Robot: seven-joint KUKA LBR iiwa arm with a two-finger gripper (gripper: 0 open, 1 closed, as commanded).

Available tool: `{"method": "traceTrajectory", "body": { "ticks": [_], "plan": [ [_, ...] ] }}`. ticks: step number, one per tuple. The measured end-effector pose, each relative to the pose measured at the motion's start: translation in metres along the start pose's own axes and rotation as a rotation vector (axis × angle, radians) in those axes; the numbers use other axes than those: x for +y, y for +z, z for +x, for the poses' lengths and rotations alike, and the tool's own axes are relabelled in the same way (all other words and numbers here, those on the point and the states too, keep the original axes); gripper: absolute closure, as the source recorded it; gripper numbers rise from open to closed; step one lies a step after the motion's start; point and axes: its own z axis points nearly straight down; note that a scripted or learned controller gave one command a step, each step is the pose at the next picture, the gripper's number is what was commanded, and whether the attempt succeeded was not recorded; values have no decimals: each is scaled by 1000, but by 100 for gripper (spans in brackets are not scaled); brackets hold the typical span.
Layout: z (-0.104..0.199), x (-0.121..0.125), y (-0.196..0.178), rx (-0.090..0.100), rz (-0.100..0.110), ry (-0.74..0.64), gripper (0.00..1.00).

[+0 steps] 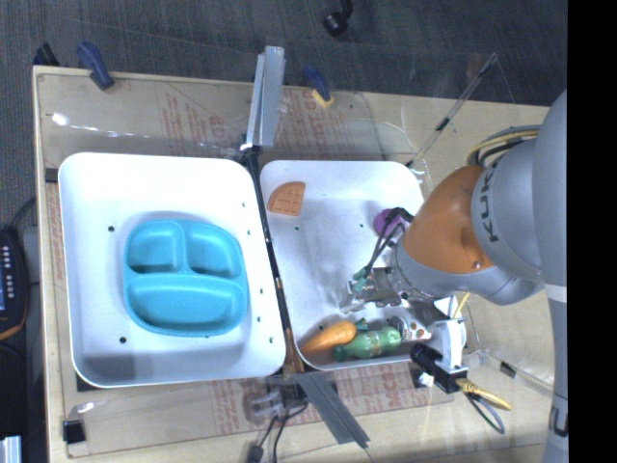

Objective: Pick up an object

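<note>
I see open floor across the middle of the right bin [328, 177]. Its near edge is crowded by the carrot [329, 335] and green bottle [371, 342]. The arm [453, 239] blocks the right side, over the purple thing [388, 221].

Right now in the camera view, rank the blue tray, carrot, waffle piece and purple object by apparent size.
1. blue tray
2. carrot
3. waffle piece
4. purple object, though the arm partly hides it, so its rank is unsure.
</note>
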Motion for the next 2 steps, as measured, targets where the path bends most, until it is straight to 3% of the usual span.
{"method": "traceTrajectory", "body": {
  "ticks": [1,2],
  "plan": [
    [0,0,0,0,0,0,0],
    [48,49,12,2,8,4,0]
  ]
}}
